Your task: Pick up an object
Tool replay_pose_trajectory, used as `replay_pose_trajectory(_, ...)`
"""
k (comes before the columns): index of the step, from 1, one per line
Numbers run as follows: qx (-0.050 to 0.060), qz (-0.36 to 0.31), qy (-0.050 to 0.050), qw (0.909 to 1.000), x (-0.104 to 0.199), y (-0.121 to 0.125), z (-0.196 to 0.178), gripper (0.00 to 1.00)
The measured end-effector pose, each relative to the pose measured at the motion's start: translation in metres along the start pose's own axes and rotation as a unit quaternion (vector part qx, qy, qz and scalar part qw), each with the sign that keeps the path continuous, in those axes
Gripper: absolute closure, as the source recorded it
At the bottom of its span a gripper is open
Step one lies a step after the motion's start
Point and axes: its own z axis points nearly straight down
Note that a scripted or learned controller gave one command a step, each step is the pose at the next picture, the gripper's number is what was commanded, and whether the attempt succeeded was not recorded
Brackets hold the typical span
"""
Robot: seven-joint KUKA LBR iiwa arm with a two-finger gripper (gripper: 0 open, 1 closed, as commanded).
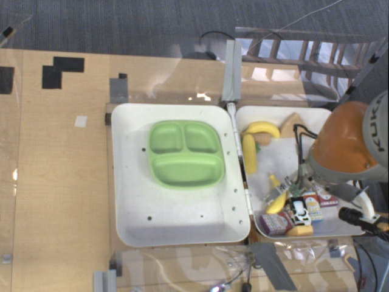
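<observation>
Over the right bin [285, 115] I see the arm [349, 140] reaching in, its jaws [296, 207] low in the near corner among small packets [276, 222]; whether they are parted or closed I cannot tell. Just left of them lies a small yellow piece [277, 203]. A yellow banana [250, 151] lies farther up. Left bin [130, 181] carries a green divided plate [185, 153].

Tray [185, 154] in left bin [130, 181]; bananas [250, 148] in right bin [316, 231].
</observation>
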Motion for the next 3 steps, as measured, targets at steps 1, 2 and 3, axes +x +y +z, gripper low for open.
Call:
replay_pose_trajectory(1,-0.002,0.0,0.001,1.0,0.001,0.003,-0.011,1.0)
replay_pose_trajectory(2,0.005,-0.088,0.006,0.9961,0.051,0.045,-0.115,1.0)
replay_pose_trajectory(3,0.007,-0.027,0.007,0.9996,0.032,0.122,-0.091,1.0)
